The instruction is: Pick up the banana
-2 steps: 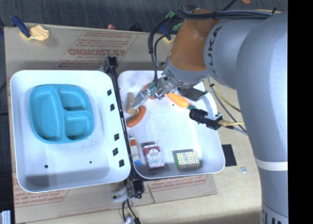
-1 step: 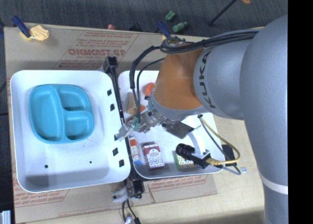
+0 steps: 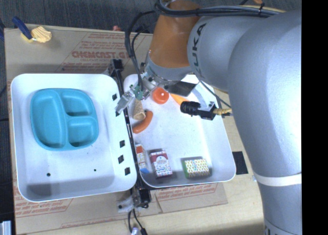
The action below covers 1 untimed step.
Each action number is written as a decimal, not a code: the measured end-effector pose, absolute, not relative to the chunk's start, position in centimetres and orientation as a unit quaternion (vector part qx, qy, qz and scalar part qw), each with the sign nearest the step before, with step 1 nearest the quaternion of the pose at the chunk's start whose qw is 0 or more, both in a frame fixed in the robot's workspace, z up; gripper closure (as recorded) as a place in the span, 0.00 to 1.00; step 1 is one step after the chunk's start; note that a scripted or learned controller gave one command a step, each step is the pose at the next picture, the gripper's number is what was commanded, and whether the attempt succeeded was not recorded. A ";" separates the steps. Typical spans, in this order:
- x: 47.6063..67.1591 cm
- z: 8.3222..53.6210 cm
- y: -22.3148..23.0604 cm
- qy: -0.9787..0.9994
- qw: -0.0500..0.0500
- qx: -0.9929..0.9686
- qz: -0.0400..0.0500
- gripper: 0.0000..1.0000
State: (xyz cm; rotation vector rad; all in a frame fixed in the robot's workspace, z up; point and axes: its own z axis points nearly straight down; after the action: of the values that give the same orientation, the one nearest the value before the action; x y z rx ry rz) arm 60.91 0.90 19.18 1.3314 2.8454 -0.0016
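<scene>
Beside orange sausage shape (image 3: 143, 121), tan cone (image 3: 138, 108)

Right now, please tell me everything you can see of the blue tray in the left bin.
The blue tray is light blue and looks like moulded plastic, with rounded corners. Raised ridges split it into three compartments: one long on the view's left, two smaller on the right. It lies flat, open side up, on the floor of the left bin, in its upper half. It touches only that floor.
</scene>
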 end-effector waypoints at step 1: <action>56.9 19.2 -5.2 0.902 -0.001 0.431 -0.001 0.00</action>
State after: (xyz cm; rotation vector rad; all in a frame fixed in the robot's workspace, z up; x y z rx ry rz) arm 56.89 -5.20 19.17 1.3552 2.8363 -0.0030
